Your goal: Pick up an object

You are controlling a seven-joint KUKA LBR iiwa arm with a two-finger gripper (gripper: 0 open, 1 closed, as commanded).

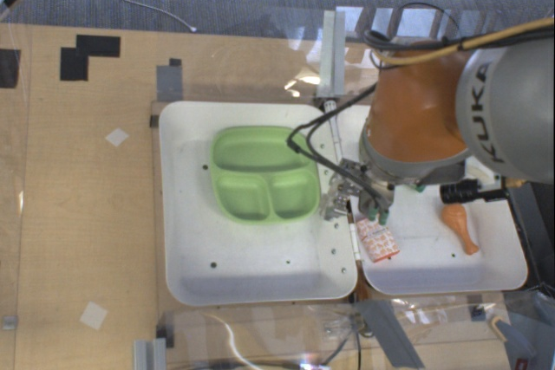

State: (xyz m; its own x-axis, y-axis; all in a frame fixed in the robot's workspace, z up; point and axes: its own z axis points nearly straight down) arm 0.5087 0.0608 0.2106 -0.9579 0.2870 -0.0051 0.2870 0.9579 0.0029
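Left bin [186, 256], green tray [263, 175], right bin [499, 269], drumstick [460, 225]

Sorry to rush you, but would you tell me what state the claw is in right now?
Claw: cannot be told; it hangs low over the edge between the two bins, above a red-and-white packet.

Colours now: two white bins, the left bin [186, 273] carrying a light green sectioned tray [263, 175] toward its far right corner. In the right bin [494, 273], an orange drumstick-shaped toy [460, 226] near the right edge, and a white packet with red print [378, 240], pattern too small to read, at the near left corner. The arm [512, 113] is grey with black lettering, its band [414, 104] a burnt orange. The tabletop [78, 212] is pale tan wood, black block shapes [85, 55] at its far left corner.
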